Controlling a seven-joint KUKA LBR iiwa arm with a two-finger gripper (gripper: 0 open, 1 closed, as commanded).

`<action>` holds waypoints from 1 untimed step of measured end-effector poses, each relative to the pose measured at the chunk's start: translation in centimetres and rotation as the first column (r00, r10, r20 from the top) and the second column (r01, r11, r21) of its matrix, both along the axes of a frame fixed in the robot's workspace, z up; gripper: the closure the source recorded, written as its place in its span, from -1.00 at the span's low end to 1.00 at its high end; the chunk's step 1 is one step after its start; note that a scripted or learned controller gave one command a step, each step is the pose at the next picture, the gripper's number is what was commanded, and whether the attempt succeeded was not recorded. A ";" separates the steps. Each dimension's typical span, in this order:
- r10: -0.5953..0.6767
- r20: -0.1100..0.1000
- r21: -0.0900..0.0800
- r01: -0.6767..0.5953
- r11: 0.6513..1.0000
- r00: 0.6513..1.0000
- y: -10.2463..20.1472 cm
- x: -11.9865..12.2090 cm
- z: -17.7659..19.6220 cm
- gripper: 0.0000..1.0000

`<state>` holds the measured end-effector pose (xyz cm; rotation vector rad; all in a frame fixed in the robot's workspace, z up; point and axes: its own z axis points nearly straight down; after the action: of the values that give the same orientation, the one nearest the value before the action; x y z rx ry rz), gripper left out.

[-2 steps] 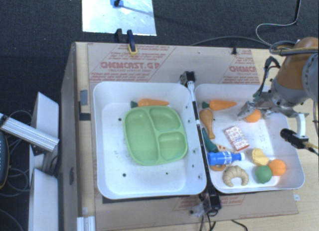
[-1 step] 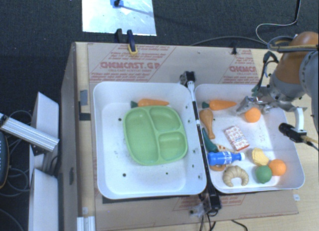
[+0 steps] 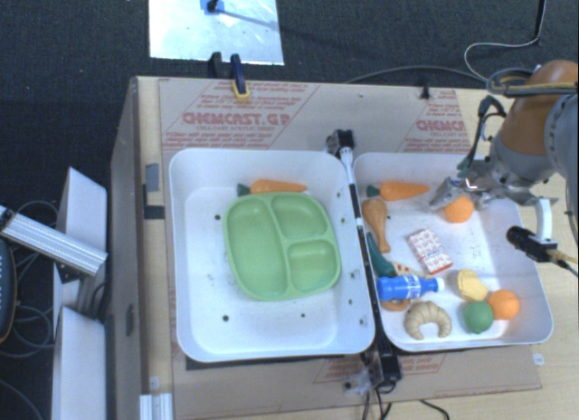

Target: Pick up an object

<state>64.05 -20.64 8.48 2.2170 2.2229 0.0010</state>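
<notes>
Orange ball (image 3: 459,210) sits in the right bin (image 3: 534,305), near its far edge, directly beneath the gripper (image 3: 461,192), whose spread fingers straddle it without a visible grasp. A carrot (image 3: 403,190) lies just left; a red-and-white packet (image 3: 428,251) nearer.

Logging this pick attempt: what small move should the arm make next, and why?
Probably a short descent straight onto the orange ball. The gripper sits right at its upper edge in the right bin, and nothing shows as held. The carrot lies apart to the left, so a small drop looks unobstructed.
</notes>
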 end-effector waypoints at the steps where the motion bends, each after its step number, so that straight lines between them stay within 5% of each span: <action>1: -0.001 0.000 0.000 0.001 1.000 1.000 0.3 -1.0 0.0 -1.00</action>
<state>63.03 -20.38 8.48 2.2176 2.2217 0.0008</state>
